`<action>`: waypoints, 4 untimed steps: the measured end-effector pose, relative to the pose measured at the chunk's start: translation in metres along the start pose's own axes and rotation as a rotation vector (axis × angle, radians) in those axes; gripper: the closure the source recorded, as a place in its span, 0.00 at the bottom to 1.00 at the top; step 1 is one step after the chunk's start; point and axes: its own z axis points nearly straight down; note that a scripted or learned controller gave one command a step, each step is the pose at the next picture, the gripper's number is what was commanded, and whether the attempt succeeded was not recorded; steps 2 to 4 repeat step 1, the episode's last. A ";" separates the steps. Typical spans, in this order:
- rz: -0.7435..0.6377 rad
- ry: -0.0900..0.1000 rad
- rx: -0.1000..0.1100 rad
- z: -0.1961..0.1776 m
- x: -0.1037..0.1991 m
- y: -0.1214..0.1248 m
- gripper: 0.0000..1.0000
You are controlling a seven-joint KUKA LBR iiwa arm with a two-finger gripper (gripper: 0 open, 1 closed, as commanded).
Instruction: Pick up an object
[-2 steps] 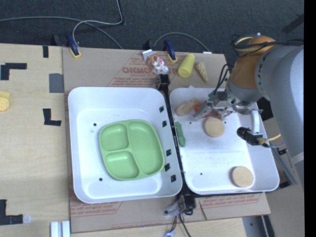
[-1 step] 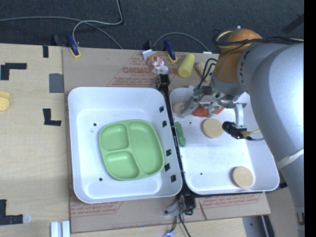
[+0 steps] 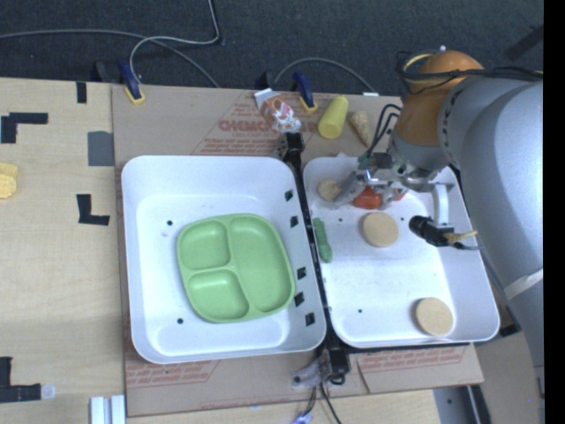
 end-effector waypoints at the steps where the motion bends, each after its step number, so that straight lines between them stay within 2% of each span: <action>1: -0.002 -0.005 -0.002 -0.010 -0.001 0.000 1.00; 4: -0.002 -0.005 -0.002 -0.010 -0.001 0.000 1.00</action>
